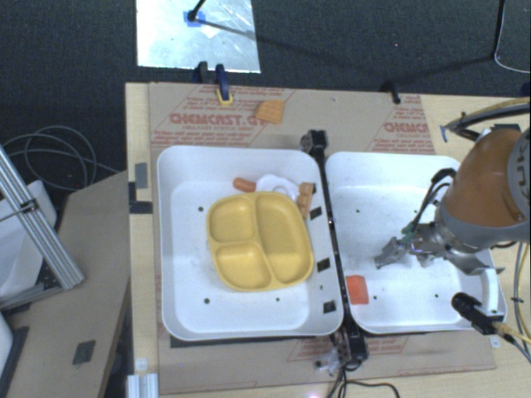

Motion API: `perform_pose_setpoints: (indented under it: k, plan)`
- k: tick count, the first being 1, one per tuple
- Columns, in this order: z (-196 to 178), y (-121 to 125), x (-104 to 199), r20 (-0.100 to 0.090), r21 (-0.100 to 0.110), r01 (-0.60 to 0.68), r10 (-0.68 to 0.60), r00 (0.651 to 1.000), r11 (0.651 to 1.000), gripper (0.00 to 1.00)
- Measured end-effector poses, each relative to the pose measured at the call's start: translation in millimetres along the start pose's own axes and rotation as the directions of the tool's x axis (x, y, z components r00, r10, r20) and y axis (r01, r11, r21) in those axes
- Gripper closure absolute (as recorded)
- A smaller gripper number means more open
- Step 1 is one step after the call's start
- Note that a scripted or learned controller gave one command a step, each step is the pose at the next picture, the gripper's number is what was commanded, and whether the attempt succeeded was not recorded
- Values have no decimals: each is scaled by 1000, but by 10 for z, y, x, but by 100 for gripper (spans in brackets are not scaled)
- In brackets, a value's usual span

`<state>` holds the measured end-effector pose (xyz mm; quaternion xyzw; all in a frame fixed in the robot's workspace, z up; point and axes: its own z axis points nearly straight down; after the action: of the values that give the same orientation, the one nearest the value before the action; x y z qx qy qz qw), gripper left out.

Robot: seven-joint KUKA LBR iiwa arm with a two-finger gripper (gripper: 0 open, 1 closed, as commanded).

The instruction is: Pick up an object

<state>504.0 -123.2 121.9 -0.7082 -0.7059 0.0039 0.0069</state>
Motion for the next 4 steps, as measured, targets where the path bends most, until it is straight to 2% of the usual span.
perform_pose_setpoints:
  k: [1, 2, 3, 4]
  plan:
    - [-1740, 543, -539, 14, -38, 7, -6, 1000, 999, 0]
    - [-1908, 588, 376, 4, -20, 14, -14, 1000, 1000, 0]
    - [-1647, 20, 918, 2, -12, 12, -12, 1000, 1000, 0]
    - [-1385, -206, 1287, 3, -15, 11, -11, 1000, 1000, 0]
